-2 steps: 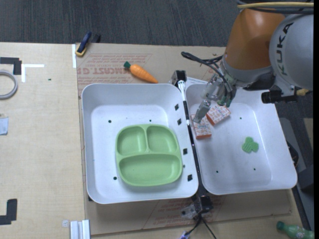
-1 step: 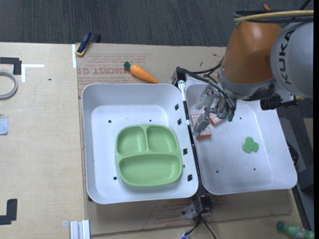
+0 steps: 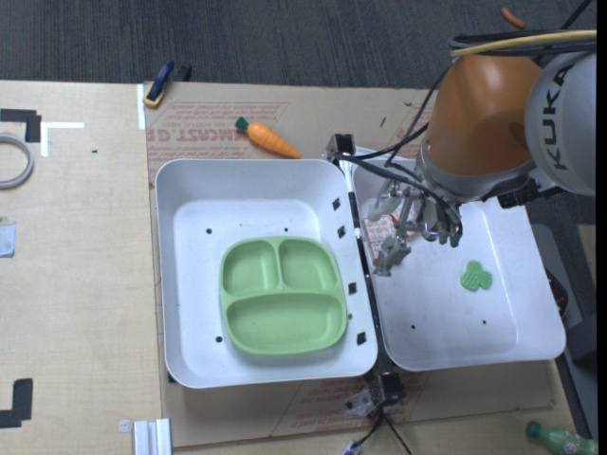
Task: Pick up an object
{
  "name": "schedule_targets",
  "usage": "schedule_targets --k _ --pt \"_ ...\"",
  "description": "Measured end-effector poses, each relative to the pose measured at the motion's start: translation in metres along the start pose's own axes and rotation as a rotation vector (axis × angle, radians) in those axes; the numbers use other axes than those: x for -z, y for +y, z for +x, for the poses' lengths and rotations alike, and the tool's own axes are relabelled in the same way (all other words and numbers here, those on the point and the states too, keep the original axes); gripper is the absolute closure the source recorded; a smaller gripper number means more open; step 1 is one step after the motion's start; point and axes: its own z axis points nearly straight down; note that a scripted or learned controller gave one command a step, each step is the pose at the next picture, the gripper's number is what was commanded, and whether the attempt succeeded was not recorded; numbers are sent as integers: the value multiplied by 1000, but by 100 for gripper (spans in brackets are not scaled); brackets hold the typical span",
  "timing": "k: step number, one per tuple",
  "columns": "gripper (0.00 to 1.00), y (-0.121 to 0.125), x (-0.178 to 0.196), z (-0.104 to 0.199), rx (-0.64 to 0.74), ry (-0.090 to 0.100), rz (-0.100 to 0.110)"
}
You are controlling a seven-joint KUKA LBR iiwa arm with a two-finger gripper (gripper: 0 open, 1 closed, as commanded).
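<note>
One gripper hangs over right bin's left edge; jaw state unclear. Green piece lies near right edge.

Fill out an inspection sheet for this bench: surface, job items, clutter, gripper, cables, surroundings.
Surface: cardboard-covered bench bearing a left bin and a right bin side by side.
Job's things: green divided plate in the left bin; small green piece in the right bin; a pale object with red print at the right bin's left wall, under the gripper.
Clutter: toy carrot on the cardboard behind the left bin; blue-and-yellow clip at the bench's far edge; green item at the lower right.
Gripper: gripper low over the right bin's left side; a hold cannot be judged.
Cables: yellow hose and black leads along the arm.
Surroundings: dark floor.
</note>
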Motion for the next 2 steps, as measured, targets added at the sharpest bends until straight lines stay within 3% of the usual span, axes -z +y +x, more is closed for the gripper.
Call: schedule_targets --k 1,2 --pt "0 -5 0 -19 182 -1 0" --pt "0 -13 0 17 323 1 0"
